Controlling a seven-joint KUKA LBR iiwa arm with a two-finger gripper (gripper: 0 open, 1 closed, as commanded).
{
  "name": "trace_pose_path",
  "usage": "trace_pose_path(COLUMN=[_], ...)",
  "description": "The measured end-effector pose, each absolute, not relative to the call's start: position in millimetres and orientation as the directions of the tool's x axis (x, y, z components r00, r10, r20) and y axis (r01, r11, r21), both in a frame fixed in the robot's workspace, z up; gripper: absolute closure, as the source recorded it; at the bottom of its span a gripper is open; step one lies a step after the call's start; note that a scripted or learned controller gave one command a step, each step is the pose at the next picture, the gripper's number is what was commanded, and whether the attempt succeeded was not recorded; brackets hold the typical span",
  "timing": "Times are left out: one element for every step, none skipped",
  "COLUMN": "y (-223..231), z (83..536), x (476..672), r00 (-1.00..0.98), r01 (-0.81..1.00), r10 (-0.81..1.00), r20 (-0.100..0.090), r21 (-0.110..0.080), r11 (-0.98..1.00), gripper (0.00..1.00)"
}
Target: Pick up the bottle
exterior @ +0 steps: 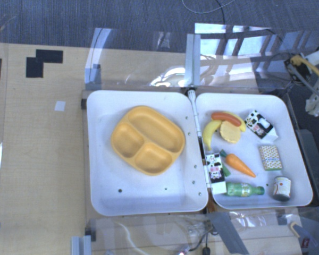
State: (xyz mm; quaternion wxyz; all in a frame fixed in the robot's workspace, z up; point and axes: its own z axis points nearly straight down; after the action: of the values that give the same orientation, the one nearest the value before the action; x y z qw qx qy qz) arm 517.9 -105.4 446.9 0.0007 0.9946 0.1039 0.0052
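The bottle [244, 189] is green with a pale cap and lies on its side in the right bin [292, 126], close to the front wall, cap end pointing right. A cow-patterned carton [216, 169] lies just to its left, touching or nearly touching its base. A small can [281, 187] stands just to its right. Part of the arm [308, 73], with a yellow-orange piece, shows beyond the right bin's far right corner, well away from the bottle.
The right bin also holds a carrot [239, 165], a banana [209, 133], a red sausage [227, 118], a yellow round slice [230, 133], a second cow-patterned carton [259, 124] and a tan box [269, 157]. A yellow divided plate [147, 139] lies in the left bin [103, 190].
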Motion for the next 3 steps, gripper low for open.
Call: trace_pose_path(y=[-63.8,-63.6,-57.4], z=[435.3,446.7,435.1], x=[528.5,529.7,497.8], r00=[0.958,0.956,0.934], r01=[0.288,0.292,0.357], r10=[0.288,0.292,0.357], r20=[0.004,0.008,0.003], r21=[0.000,0.002,0.001], r11=[-0.958,-0.956,-0.934], gripper=[1.00,1.00,1.00])
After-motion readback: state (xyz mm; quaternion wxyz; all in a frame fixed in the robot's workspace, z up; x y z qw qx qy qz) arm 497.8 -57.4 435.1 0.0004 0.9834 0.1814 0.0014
